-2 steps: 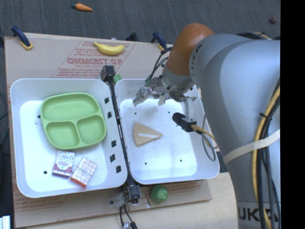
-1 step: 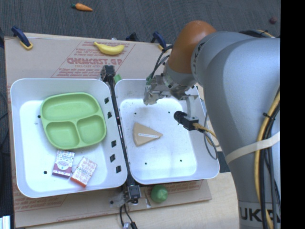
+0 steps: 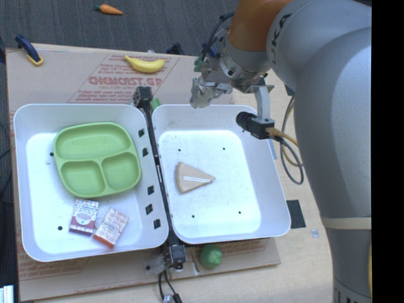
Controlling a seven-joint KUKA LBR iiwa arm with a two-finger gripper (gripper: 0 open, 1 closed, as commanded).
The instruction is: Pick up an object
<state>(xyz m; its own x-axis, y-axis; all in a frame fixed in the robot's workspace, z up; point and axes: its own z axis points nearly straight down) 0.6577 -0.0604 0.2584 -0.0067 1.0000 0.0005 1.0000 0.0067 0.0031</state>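
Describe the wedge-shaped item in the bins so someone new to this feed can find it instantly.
Start at the right bin, the one nearer the arm. Near its middle lies a tan wedge, a flat triangle like a slice of pie, pointing up and left. It is alone on that bin's floor; the green divided tray and two small red packets are in the left bin.

Robot lab: arm (image 3: 328, 74), paired white bins (image 3: 25, 188), toy food.
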